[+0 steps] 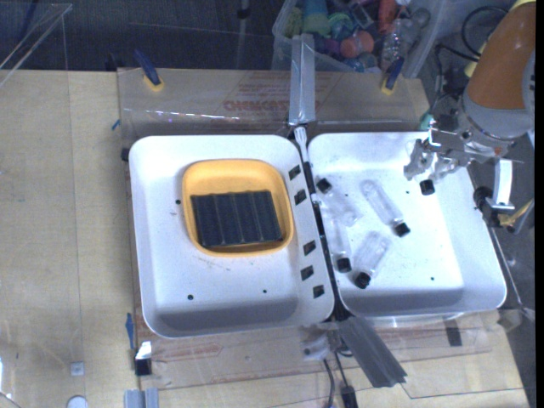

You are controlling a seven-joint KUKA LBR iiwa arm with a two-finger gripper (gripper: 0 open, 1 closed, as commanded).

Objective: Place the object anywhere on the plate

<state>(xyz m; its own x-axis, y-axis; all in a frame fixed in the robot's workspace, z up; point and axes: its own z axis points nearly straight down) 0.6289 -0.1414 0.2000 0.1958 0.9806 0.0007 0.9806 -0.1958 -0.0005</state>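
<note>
- Pincer [425,161], metallic, hangs above the right bin's [476,266] far corner; whether it grips anything, I can't tell.
- Clear plastic bottles [381,202], black-capped, lie scattered below it.
- Left of them sits the yellow plate [194,177], rounded, holding a ribbed black slab [236,218].

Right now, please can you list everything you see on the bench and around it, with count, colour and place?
shallow white bins: two, white, side by side on the bench.
yellow square plate: one, yellow, in the left bin.
dark ribbed rectangular object: one, black, lying on the plate.
clear plastic vials with black caps: several, transparent, scattered in the right bin; exact count hard to tell.
clear tub of mixed toys: one, many colours, behind the bins.
blue clamps: two, blue, at the back edge.
gripper: one, metal, over the right bin's back right part.
</note>
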